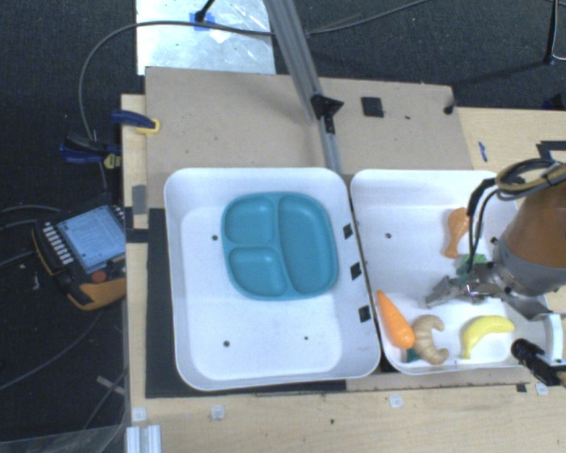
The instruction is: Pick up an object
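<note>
Left bin (198, 347): a teal divided plate (281, 245) sits in its upper middle, nothing else in there.

Right bin (406, 196): the pickable stuff is clustered along the near edge. A carrot (394, 318) lies at the bin's left side, tilted; a tan curled piece (430, 337) (looks like a toy pastry or ginger root, can't tell which) is just beside it to the right, touching or nearly so. Right of that, a yellow banana (484, 331). Higher up, an orange piece (455, 231) lies near the far right wall, partly behind a black cable.

The gripper (450, 291) hangs low over the middle of the right bin, above the tan piece and the banana, near both. Its fingers (438, 296) look spread apart and grasp nothing; no object between them.

Progress: pick not made. All objects lie on the bin floor. Judging by position, the arm is at the approach stage; descent, closing and lift are all left to do. Which item is the target, can't tell; the tan piece and banana are closest.
</note>
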Tool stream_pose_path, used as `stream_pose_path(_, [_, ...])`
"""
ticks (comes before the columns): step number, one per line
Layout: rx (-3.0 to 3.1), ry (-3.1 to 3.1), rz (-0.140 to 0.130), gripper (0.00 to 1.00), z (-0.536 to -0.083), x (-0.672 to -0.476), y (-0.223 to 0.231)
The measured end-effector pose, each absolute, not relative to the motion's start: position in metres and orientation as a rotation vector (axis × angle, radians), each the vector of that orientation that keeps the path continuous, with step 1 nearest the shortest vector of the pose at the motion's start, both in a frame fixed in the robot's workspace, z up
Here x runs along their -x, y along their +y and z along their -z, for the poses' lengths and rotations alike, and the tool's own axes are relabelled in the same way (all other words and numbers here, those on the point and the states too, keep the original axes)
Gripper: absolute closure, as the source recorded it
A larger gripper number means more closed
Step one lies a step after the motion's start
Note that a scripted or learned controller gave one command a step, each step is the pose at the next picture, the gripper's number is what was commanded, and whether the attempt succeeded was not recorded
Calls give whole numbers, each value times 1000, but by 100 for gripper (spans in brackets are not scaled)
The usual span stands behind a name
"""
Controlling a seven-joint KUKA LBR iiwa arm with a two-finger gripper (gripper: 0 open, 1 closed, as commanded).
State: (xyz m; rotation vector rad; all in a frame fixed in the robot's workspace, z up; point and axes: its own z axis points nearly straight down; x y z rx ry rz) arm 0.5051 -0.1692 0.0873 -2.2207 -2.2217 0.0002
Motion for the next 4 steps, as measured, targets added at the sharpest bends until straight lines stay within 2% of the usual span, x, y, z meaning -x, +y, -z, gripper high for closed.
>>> stream_pose_path(1, [2224, -2223, 5, 0, -87, -507, -170])
stream_pose_path(2, [2230, -2228, 11, 100, -100, -510, -170])
stream_pose_path(3, [2219, -2228, 2, 100, -142, -511, -169])
stream_pose_path(4, [2221, -2231, 5, 100, -203, -515, -177])
